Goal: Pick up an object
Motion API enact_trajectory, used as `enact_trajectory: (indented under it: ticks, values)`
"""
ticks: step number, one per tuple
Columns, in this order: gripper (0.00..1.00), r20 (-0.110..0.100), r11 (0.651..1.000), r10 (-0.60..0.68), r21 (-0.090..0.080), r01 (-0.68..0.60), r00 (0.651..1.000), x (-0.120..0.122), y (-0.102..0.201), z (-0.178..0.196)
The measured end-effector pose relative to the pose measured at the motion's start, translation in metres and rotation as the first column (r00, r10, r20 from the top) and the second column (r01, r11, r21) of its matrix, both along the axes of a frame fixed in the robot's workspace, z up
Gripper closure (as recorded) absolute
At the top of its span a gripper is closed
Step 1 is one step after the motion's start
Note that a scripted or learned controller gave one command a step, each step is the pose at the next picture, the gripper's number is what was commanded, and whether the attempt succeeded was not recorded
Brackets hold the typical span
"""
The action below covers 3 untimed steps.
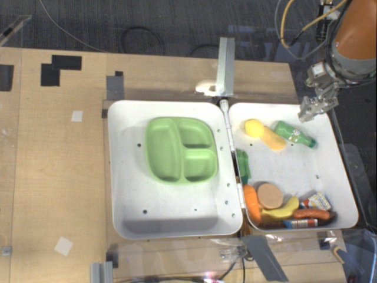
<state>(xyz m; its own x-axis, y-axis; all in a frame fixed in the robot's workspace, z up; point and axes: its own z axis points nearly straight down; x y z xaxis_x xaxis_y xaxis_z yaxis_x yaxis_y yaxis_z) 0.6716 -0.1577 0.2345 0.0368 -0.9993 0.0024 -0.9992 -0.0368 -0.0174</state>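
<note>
The arm (353, 34) is cut off by the right and top edges, so just its orange band and wrist show. The gripper (313, 108) is small and blurred above the far right corner of the right bin (330, 170); whether it is spread or pressed together cannot be told, and nothing can be seen in it.

In the near corner of that bin lies a crowded heap, partly hidden by the bin's rim: a carrot (252, 202), a round tan disc (270, 196), a banana (281, 210), a red sausage-like piece (312, 214) and a small printed packet (320, 201) too small to read. A green strip (242, 165) lies against the divider between the bins.

Farther back, well apart from the heap, a smooth yellow lemon-like fruit (263, 134) lies just beside a green bottle (293, 134), which lies on its side near the gripper.

The left bin (126, 205) holds a glossy green plastic tray (180, 150) with three compartments and rounded corners.
</note>
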Motion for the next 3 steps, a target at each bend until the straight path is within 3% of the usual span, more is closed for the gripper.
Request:
enact_trajectory:
  ticks: [1, 2, 3]
  values:
    - [0.00, -0.007, 1.000, 0.004, 0.004, -0.004, 1.000, -0.001, 0.004, -0.004]
    - [0.00, 0.004, 0.998, -0.069, -0.001, 0.069, 0.998, 0.003, -0.036, -0.128]
    - [0.00, 0.012, 0.982, 0.189, -0.014, -0.188, 0.982, 0.006, 0.003, -0.132]
